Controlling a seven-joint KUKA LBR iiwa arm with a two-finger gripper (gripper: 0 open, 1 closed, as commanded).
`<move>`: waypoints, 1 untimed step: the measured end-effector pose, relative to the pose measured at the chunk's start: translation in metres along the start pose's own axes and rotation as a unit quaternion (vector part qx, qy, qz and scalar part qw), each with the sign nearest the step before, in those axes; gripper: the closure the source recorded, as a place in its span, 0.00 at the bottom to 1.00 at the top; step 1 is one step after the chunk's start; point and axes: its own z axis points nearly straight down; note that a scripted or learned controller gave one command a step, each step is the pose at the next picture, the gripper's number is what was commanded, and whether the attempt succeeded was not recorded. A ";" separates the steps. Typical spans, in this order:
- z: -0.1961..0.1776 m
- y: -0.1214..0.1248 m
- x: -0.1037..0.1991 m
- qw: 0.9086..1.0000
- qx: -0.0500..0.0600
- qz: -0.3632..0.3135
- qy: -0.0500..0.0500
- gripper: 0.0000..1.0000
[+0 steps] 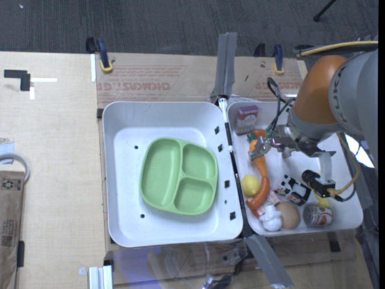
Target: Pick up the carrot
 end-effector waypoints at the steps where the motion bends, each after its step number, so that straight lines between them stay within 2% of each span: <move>1: -0.009 0.000 -0.001 1.000 0.000 0.002 0.000 1.00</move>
